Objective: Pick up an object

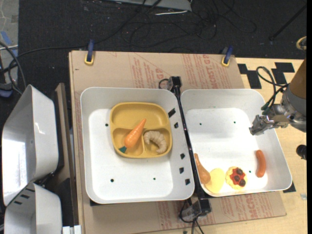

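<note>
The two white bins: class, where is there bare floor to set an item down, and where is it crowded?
Right bin: bare across its far and middle floor, bordered by the end effector at the right rim. Crowded along the near edge: drumstick, yellow piece, pizza toy, sausage.
Left bin: bare along the near floor, below the yellow plate holding carrot and shrimp.

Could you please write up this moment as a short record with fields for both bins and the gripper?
left bin: yellow divided plate holding a carrot and a shrimp
right bin: sausage, drumstick, small pizza beside a pale yellow piece
gripper: over the right bin's right side, nothing seen held
</note>
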`<state>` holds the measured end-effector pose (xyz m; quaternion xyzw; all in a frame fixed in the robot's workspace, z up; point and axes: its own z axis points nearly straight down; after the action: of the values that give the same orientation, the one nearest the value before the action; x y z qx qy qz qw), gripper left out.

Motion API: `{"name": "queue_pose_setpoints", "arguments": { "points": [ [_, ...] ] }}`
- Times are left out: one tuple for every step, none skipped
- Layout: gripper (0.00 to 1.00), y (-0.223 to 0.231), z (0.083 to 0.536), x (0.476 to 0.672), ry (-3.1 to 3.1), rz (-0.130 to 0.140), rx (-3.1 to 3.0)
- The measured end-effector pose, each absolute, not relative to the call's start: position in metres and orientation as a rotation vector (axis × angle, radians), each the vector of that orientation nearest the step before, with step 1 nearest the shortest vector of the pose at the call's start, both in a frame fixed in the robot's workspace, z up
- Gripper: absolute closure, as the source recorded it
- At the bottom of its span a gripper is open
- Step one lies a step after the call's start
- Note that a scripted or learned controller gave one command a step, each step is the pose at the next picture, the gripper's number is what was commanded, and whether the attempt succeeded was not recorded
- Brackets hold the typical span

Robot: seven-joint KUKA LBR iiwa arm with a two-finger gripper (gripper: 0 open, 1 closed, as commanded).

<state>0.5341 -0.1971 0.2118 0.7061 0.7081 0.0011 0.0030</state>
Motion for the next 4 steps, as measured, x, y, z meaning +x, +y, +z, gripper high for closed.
{"name": "queue_pose_setpoints", "arguments": {
  "points": [
    [1.0, -0.196, 0.276, 0.534, 2.22, 0.005, 2.212],
    [1.0, -0.146, 0.28, 0.532, 2.23, 0.003, 2.214],
    [1.0, -0.093, 0.263, 0.529, 2.231, 0.0, 2.214],
    [1.0, -0.049, 0.263, 0.52, 2.231, 0.0, 2.215]
  ]
}}
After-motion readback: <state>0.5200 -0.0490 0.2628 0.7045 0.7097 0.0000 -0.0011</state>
